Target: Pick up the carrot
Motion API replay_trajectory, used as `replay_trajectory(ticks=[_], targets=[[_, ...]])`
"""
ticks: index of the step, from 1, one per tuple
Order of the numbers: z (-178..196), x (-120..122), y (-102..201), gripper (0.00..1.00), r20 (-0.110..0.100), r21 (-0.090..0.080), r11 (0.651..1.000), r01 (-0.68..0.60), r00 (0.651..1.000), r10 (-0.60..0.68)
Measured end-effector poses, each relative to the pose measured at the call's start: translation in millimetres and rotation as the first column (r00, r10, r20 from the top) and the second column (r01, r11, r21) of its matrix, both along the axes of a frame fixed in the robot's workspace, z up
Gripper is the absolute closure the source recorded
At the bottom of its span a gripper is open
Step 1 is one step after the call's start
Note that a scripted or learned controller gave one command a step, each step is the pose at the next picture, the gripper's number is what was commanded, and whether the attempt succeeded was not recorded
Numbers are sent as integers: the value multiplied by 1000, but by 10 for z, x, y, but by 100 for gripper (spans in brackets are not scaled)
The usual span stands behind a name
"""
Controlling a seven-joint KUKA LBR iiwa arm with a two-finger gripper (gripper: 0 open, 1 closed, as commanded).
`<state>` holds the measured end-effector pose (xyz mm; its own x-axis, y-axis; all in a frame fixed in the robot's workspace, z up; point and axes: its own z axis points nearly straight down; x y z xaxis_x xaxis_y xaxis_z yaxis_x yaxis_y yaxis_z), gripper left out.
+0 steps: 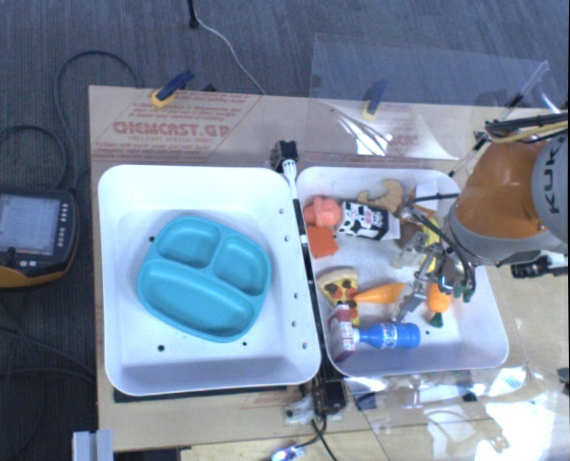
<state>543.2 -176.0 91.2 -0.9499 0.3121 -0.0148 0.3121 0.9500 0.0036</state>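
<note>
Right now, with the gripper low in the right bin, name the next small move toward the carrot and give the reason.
Probably a short shift toward the left bin, then down. The gripper hangs at the carrot's right-hand end, not over its middle; whether it has hold is unclear. The blue bottle lies close below and the pizza slice sits at the carrot's left end, so keep the move small.

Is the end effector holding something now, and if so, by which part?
It cannot be told. The end effector is low over the carrot at its right end, but a grip is not visible.
</note>
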Motion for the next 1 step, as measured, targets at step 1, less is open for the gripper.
replay_trajectory(ticks=[1], targets=[[37, -470, 388, 0, 24, -7, 997, 72, 997, -72]])
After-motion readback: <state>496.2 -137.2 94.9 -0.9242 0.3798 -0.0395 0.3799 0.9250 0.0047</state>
